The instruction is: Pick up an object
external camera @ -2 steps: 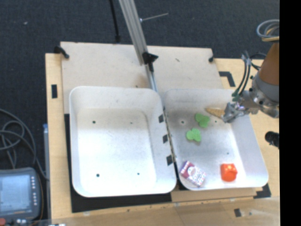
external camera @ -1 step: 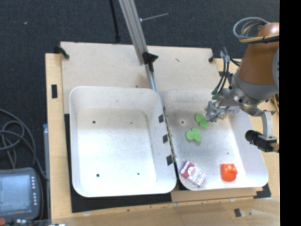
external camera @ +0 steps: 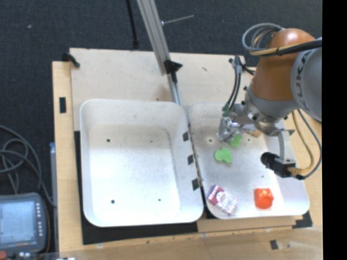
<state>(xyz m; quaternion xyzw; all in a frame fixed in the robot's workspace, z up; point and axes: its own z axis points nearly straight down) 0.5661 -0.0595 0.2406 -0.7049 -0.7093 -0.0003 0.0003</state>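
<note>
My gripper [external camera: 229,130] hangs low over the upper middle of the right bin [external camera: 246,173]. A small green piece [external camera: 237,141] shows just below and right of it, touching or nearly touching the gripper's tip. A second green object [external camera: 223,156] lies on the bin floor a little further toward the front. A red-and-white packet [external camera: 223,199] rests at the bin's front left corner. An orange-red block [external camera: 263,197] sits at the front right.
The left bin [external camera: 135,161] stands beside the right one, their rims meeting at a divider [external camera: 191,158]. A slanted metal pole [external camera: 157,37] rises behind the bins. The arm's black cable fitting [external camera: 274,164] hangs over the right bin's right side.
</note>
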